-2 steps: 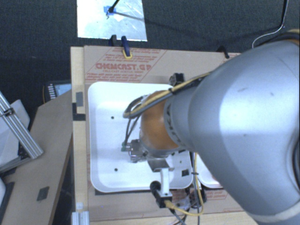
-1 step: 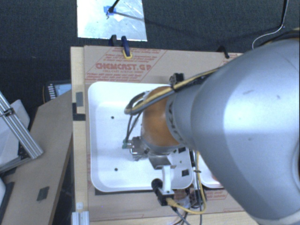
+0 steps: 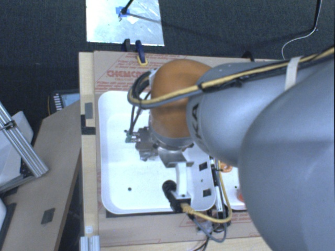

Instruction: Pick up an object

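**Arm over the left bin, tool hidden beneath the wrist**

Grey and broad, my upper arm (image 3: 272, 140) lies nearest the camera, reaching in from the right and covering most of that side. Just left of it sits my orange band (image 3: 170, 101), a rounded dome above the wrist, with a yellow cable (image 3: 230, 77) running across its top and a bundle of dark cables (image 3: 137, 90) looping down its left flank. Below the band, the metal wrist mount (image 3: 144, 140) and a white bracket (image 3: 196, 182) hang over the left bin (image 3: 112, 156).

My tool is underneath that mount, pointing down into the left bin, and my own wrist blocks it; whether it is spread or closed I cannot tell, and I see nothing held in it.

As for an object to pick: the visible white floor of the left bin, left of my wrist, shows just a small dark speck (image 3: 129, 188). At the right bin's (image 3: 235, 203) visible strip, just right of the bracket, an orange object (image 3: 225, 167) peeks out beside my arm; its shape is too hidden to name.

Both bins rest on a cardboard sheet (image 3: 120, 69) on the desk (image 3: 52, 156).
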Available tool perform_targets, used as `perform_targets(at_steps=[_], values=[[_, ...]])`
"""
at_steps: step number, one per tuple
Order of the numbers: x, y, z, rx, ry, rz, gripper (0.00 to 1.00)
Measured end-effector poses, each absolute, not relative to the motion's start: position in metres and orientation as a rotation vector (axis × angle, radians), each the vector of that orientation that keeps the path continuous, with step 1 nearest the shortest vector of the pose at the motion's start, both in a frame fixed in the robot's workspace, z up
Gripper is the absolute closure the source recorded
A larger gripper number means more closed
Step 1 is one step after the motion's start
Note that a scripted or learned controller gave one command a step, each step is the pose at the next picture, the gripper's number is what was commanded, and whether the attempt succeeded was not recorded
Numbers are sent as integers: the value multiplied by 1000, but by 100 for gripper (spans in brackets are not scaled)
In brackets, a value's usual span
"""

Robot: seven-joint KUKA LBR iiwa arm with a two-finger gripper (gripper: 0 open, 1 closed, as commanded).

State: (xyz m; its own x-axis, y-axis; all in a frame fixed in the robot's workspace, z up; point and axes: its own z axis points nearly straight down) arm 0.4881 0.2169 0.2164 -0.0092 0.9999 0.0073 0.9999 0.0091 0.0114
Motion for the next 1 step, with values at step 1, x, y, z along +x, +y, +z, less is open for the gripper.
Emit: perform_targets(at_steps=[1], values=[[500,236,349,2210,2226,24,100]])
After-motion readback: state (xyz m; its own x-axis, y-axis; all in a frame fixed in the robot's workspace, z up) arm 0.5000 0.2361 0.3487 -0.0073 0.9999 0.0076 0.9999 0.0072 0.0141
